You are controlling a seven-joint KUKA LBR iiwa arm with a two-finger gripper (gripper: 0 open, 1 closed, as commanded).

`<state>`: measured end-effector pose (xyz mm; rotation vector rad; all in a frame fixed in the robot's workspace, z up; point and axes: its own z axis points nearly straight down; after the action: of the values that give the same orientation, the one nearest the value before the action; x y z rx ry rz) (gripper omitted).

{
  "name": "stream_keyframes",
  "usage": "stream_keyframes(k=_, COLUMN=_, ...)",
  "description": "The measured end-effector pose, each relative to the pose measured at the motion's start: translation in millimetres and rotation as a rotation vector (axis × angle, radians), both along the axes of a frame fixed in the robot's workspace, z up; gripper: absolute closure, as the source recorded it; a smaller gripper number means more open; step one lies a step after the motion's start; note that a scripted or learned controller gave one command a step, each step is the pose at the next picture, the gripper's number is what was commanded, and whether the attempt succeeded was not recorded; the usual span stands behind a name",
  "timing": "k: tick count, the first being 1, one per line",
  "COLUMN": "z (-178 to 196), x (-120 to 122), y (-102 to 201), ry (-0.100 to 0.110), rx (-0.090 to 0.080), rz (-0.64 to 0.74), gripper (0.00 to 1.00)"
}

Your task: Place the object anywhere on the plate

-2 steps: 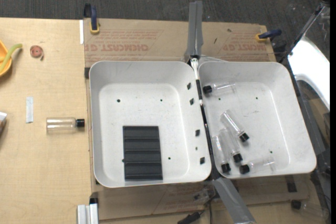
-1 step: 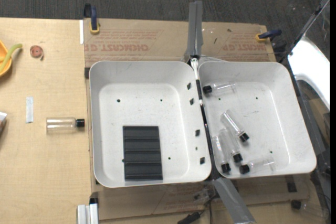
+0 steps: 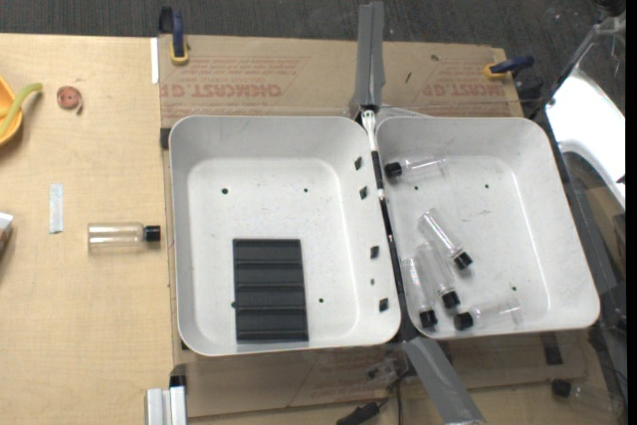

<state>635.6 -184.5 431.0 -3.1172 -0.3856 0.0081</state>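
Observation:
A black ridged plate lies flat in the left bin, near its front wall. Several clear plastic vials with black caps lie in the right bin. One vial rests alone near the back left corner. Another vial lies at a slant in the middle. The rest are bunched at the front, among them a vial lying along the front wall.
On the wooden bench left of the bins lies a clear bottle with a black cap, along with a white strip, a small red disc and a yellow object. Cardboard lies under both bins, held by clamps.

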Motion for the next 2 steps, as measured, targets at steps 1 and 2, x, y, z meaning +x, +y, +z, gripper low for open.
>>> stream_keyframes(k=1, z=9, x=-54, y=-35, ry=0.0, rx=0.001, rz=-0.047, gripper=0.0)
stream_keyframes(k=2, z=1, x=10, y=10, ry=-0.001, rx=0.0, rz=-0.003, gripper=0.0)
